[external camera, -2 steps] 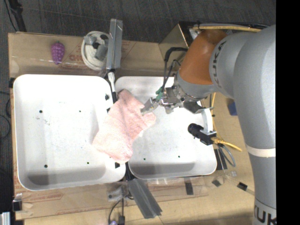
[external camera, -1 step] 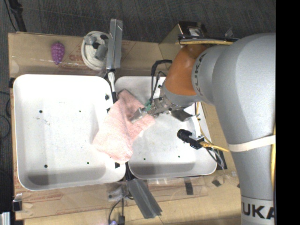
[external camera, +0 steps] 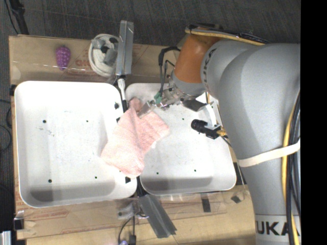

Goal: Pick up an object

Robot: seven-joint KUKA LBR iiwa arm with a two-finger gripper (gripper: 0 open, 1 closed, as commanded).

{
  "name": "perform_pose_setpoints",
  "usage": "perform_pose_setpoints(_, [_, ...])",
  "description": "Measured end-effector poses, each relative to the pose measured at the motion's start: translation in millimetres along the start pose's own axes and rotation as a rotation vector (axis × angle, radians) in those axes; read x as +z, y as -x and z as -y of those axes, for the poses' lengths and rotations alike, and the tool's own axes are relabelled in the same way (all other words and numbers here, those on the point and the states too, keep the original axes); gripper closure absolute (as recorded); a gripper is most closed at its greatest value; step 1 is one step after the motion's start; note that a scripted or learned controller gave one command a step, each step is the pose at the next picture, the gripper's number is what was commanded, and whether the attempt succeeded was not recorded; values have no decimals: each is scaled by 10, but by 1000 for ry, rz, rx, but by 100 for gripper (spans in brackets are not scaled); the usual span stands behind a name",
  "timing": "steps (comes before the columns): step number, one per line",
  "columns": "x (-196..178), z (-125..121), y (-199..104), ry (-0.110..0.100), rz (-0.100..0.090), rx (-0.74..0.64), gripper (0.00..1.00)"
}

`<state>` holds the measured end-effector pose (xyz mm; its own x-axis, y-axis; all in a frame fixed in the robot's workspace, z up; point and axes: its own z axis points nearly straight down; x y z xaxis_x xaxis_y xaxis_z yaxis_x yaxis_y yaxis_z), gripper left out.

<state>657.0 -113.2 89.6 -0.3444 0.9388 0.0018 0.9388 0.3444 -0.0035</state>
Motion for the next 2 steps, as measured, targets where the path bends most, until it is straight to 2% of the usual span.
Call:
perform_pose_setpoints(1, [11, 596, -91, -2, -2, -128, 0])
perform_pose_setpoints(2, [-1, 165, -136, 1, 1, -323, 0])
